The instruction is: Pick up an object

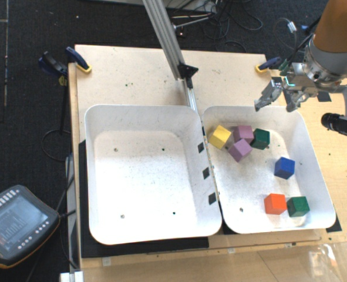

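Seven blocks lay in the right bin (314, 157), none in the left bin (103, 128). Left to right: a yellow block (221, 137) sat near the bin's far-left corner, close to the divider edge shared with the left bin. Just beside it, two purple blocks (241, 142) touched each other, and a dark green block (260, 138) touched the farther purple one. This cluster of four was packed along the far edge. A blue block (284, 167) stood alone near the bin's middle, well apart from the others. An orange block (275, 204) and a second green block (298, 205) sat touching side by side at the near-right corner.

Gripper (279, 98) hung above the far rim of the right bin, towards its right side, with the fingers spread apart and nothing between them.

Key relation: the dark green block lay nearest the jaws, just toward the bin's near edge and slightly left of them. Judged a poor target, since its neighbour leaves little room for a finger. The blue block lay farther toward the near edge, almost straight below the gripper in this view, with free space on all sides; judged the cleaner pick. Blocks are cubes, so no long axis to align to.
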{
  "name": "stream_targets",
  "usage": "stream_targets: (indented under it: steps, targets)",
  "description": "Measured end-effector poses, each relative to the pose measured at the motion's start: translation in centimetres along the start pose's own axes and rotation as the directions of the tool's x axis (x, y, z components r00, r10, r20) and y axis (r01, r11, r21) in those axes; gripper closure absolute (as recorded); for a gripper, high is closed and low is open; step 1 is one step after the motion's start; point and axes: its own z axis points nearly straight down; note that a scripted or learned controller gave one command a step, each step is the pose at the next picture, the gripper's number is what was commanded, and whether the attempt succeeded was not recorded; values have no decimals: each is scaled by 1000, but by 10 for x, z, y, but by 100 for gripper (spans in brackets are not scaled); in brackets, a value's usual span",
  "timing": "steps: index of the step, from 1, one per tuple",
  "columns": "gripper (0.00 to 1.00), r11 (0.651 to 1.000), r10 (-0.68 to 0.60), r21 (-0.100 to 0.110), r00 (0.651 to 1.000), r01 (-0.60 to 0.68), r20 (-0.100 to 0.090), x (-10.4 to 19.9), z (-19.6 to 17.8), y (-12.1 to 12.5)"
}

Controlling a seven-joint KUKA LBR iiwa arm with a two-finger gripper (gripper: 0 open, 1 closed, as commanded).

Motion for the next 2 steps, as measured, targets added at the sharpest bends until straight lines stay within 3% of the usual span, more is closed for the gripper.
stream_targets:
  steps: [1,2]
  targets:
    - [0,1000,-1,-4,1000,1,1,0,-3,1]
    - [0,1000,4,1,1000,-4,0,-9,53,-5]
